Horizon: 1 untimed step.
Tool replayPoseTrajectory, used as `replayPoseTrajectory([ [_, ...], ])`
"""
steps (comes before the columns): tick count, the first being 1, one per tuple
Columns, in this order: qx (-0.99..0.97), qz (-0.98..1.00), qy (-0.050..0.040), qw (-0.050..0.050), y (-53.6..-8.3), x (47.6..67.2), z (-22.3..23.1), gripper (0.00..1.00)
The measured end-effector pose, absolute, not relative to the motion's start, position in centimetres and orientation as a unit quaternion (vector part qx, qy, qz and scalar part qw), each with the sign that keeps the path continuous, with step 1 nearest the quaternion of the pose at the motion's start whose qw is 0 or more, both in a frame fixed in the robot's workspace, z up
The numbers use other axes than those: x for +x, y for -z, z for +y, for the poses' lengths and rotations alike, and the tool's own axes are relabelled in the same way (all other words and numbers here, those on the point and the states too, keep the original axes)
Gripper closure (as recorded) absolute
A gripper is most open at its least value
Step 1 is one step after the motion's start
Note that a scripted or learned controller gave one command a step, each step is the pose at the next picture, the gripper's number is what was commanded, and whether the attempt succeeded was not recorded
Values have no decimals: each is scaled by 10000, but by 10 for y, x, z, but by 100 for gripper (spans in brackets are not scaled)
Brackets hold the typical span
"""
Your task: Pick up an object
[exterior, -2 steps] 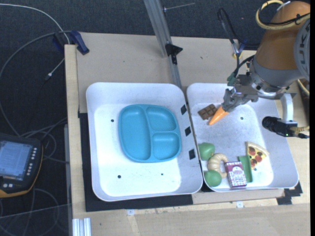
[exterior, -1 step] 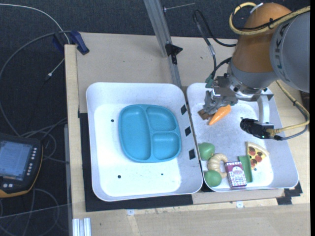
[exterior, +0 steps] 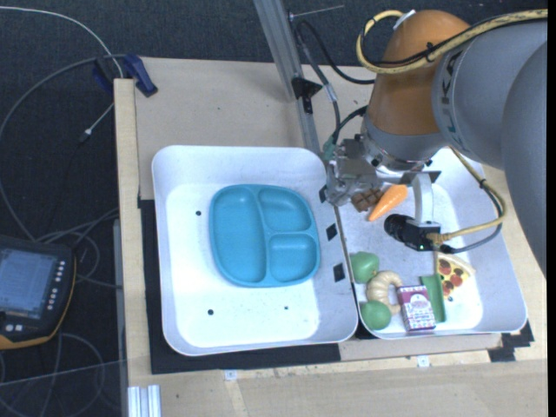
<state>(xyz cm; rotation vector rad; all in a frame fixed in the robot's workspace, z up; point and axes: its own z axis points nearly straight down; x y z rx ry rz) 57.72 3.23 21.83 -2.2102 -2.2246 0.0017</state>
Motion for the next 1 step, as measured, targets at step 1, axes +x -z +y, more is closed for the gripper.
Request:
replayPoseTrajectory([
  [1,-7046,-7096,11,11,-215,581,89,100],
])
